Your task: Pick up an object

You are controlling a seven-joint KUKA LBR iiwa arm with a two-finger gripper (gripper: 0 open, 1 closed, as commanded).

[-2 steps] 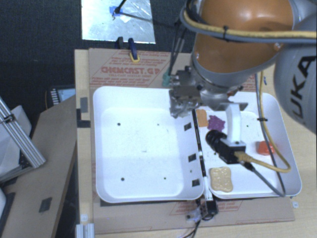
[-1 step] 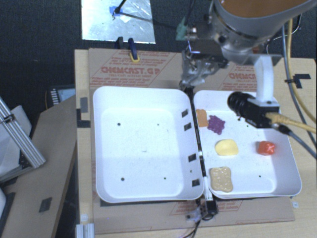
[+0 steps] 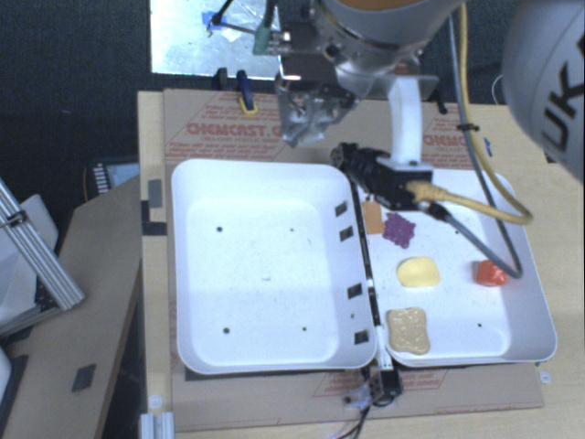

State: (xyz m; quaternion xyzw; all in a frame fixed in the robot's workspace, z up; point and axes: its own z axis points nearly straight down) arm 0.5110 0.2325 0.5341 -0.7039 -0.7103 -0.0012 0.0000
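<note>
At right of centre, the yellow piece (image 3: pixel 418 272) looks light and soft, best pinched across; jaw state unclear.

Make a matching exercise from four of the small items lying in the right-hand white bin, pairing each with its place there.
Items:
1. purple spiky toy
2. pale yellow round piece
3. red-orange chunk
4. tan toast-shaped slab

Places:
A. nearest the bin's front rim, beside the divider
B. farthest right of the four
C. middle of the bin, between the purple and tan items
D. farthest back of the four, just below the black cable fitting

Pairs: 1-D, 2-C, 3-B, 4-A
</note>
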